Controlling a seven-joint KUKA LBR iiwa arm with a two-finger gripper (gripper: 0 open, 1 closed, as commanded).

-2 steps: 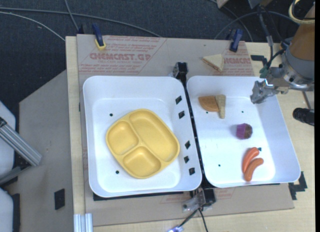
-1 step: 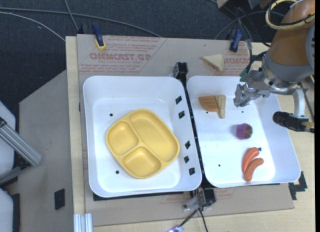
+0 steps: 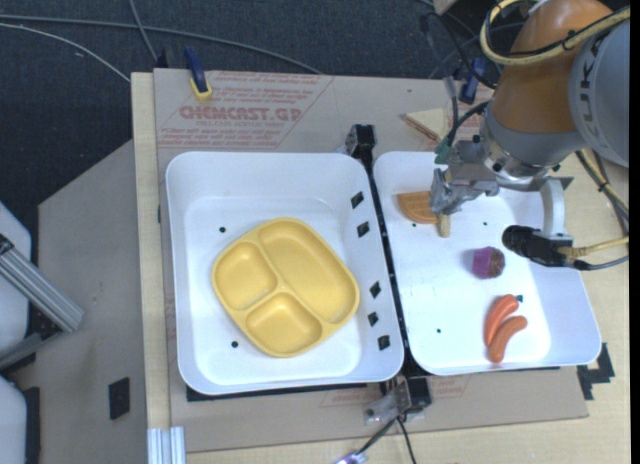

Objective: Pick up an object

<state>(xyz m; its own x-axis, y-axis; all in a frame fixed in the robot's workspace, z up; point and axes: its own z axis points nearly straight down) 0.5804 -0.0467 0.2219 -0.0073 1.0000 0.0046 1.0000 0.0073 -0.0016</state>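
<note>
Bench [image 3: 250, 117]: cardboard-topped, printed red lettering along its far edge, a blue-and-yellow clamp [image 3: 198, 74] at the far left corner.

Arm [image 3: 560, 62]: grey with an orange band, entered from the right and hung over the far edge of the right bin.

Left bin [image 3: 190, 252]: shallow, white, rounded corners. It carried one yellow divided tray [image 3: 285, 285] of three compartments, set near its centre and turned at a slant.

Right bin [image 3: 560, 337]: shallow, white, touching the left bin along a black seam with clips.

Gripper [image 3: 441, 222]: pointed down at the far left corner of the right bin, its tips at the right-hand end of the orange-brown slice. Whether the fingers were spread or pressed together could not be told; the tips were too small and dark against the object, and the slice was not seen between them.

Orange-brown slice [image 3: 412, 206]: flat, wedge-shaped, possibly toy bread or pizza, lay on the bin floor by the far left corner, partly under the gripper.

Two orange sausages [image 3: 503, 328]: lay side by side, touching, near the near right corner of the right bin.

Purple object [image 3: 488, 262]: small, rounded, sat mid-bin toward the right edge, between the slice and the sausages, apart from both.
</note>
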